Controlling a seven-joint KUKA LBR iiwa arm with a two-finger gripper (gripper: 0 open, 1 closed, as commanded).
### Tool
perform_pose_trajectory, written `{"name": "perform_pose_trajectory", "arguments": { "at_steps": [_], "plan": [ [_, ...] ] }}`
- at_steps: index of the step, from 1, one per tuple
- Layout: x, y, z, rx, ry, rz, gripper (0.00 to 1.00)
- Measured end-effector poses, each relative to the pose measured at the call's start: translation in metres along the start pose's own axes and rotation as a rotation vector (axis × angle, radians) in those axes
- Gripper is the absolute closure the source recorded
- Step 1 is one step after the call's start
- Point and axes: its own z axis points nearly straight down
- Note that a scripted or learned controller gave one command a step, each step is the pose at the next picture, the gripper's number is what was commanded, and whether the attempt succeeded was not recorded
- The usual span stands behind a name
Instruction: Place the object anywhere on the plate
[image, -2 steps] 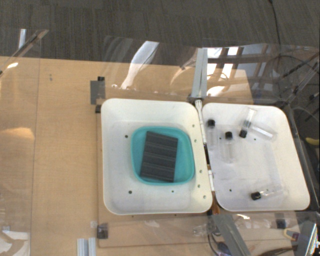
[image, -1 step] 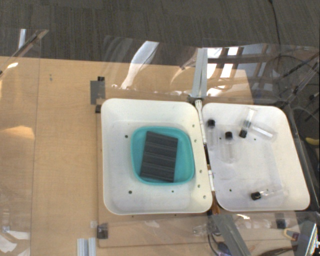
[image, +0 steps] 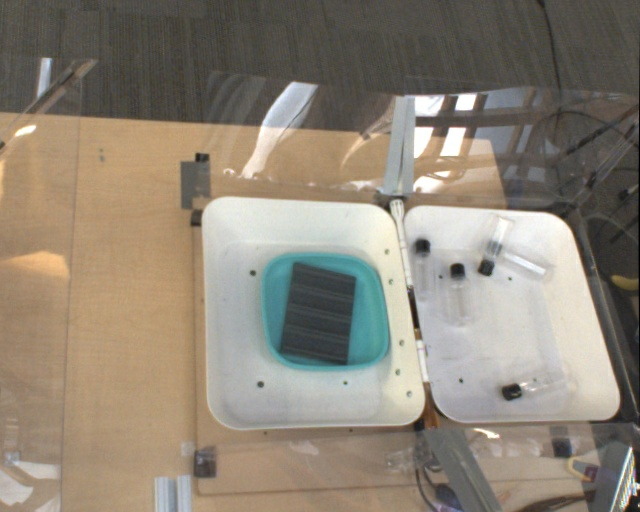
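A teal plate sits in the middle of the left white bin. On the plate lies a dark grey ridged rectangular block, slightly tilted, fully within the plate's rim. In the right white bin lie several clear vials with black caps: one near the left wall, one beside it, one at the upper middle, and one near the front.
A clear plastic shield with metal posts stands behind the bins. Cables hang at the far right. Wooden bench surface stretches to the left of the bins.
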Motion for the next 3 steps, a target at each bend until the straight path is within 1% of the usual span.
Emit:
{"name": "perform_pose_trajectory", "arguments": {
  "at_steps": [3],
  "plan": [
    [0.0000, -0.0001, 0.0001, 0.000, -0.001, -0.001, 0.00]
  ]
}}
